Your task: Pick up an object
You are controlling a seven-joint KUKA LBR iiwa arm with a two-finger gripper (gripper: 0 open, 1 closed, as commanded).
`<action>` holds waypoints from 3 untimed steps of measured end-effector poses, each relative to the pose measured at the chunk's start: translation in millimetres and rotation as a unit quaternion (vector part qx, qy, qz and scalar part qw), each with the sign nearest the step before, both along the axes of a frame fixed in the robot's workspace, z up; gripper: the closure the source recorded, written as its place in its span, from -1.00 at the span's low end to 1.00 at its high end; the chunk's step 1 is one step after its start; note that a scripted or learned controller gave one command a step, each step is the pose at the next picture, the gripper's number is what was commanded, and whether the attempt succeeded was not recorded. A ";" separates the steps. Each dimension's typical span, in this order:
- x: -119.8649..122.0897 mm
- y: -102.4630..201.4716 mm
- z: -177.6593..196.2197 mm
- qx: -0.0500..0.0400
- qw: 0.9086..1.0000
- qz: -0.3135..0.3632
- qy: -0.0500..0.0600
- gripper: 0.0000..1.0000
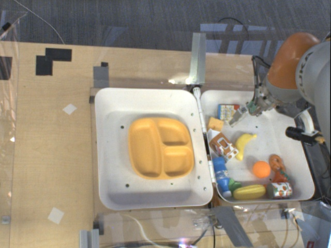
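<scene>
My gripper (pixel 243 112) hangs low over the back of the right bin (pixel 295 154), reaching in from the right under the orange band of the arm (pixel 289 66). Its tip is right beside a small blue and yellow box (pixel 226 110) and just behind a yellow cheese wedge (pixel 215 123). Nothing shows as held. Further forward in the same bin lie a brown and white box (pixel 223 144), a banana (pixel 244 141), an orange ball (pixel 261 169) and a blue bottle (pixel 221 172).
The left bin (pixel 111 154) holds a yellow divided plate (pixel 160 148). Along the right bin's front edge lie a yellow-green fruit (pixel 249 191), a red and white can (pixel 281 190) and an orange figure (pixel 276 164). A metal post (pixel 198 61) stands behind the divider between the bins.
</scene>
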State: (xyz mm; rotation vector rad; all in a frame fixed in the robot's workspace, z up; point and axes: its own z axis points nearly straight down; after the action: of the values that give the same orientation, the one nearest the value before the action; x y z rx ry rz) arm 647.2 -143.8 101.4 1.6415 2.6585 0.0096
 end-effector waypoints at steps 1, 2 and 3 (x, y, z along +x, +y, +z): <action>12.5 38.3 -5.8 -0.008 1.000 -0.030 -0.001 -1.00; 20.4 32.0 -7.3 -0.006 0.998 0.059 0.011 -1.00; 16.3 26.3 -11.3 -0.008 0.982 0.188 0.016 -1.00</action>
State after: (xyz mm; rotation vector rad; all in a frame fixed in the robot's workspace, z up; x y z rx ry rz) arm 663.5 -117.5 90.1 1.1202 2.9385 -0.0323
